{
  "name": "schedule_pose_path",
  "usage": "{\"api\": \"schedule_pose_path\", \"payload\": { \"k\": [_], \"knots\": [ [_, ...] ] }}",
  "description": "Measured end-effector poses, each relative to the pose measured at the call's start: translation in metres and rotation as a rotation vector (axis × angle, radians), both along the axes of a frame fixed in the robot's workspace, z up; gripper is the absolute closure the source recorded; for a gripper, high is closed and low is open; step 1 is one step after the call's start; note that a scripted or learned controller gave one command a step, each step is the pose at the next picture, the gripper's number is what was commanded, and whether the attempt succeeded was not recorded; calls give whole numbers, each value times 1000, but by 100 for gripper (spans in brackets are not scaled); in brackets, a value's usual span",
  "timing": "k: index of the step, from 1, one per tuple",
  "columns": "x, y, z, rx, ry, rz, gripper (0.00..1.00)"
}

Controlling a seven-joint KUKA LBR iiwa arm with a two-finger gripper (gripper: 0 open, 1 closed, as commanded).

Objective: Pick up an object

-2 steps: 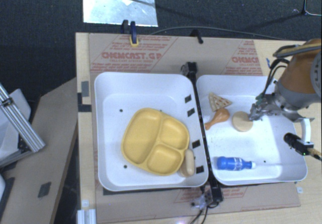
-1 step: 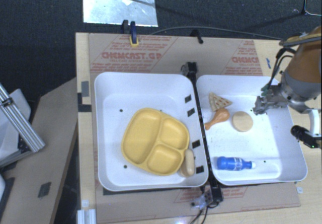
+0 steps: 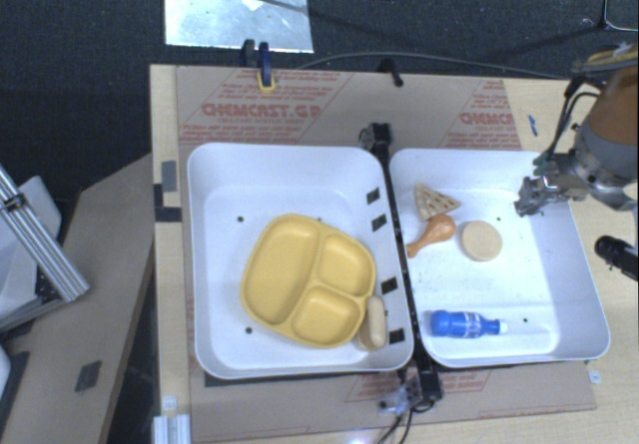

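Landmark for all positions: the round tan disc (image 3: 482, 240) lying in the right bin (image 3: 577, 327). Nearest the camera from the disc, toward the front wall of that bin, a blue bottle (image 3: 463, 324) lies on its side, white cap pointing right, well apart from everything else. Just left of the disc, near but not touching it as far as I can judge, sits a tan drumstick-shaped piece (image 3: 432, 233), thin end pointing down-left toward the divider. Beyond the disc and to its left, a waffle-patterned wedge (image 3: 435, 201) lies just above the drumstick; the two look close enough to touch, cannot confirm. Far left of the disc, in the left bin (image 3: 215, 232), a yellow divided tray (image 3: 310, 278) has a pale bread roll (image 3: 374, 322) resting against its lower right edge. Right of the disc and slightly beyond it, the gripper (image 3: 531, 197) hangs over the right bin's far right side; it is too small and dark here to tell how far the claw is open, and nothing is visibly held in it. Judgement: this is the approach stage, no object selected yet. The disc is the closest candidate but flat, so a low descent with fingers straddling its edge would be needed. The bottle offers clearer space around it; closing across its narrow width, not its length, should hold better. The wedge and drumstick crowd each other and risk a double contact.
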State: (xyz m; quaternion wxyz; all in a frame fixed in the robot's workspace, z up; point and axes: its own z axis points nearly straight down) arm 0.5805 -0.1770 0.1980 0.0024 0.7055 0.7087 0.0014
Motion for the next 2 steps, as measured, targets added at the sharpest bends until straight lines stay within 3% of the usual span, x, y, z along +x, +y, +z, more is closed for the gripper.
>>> {"api": "schedule_pose_path", "payload": {
  "k": [1,2],
  "knots": [
    [2,0,43,0,-1,0,100],
    [2,55,32,3,4,5,100]
  ]
}}
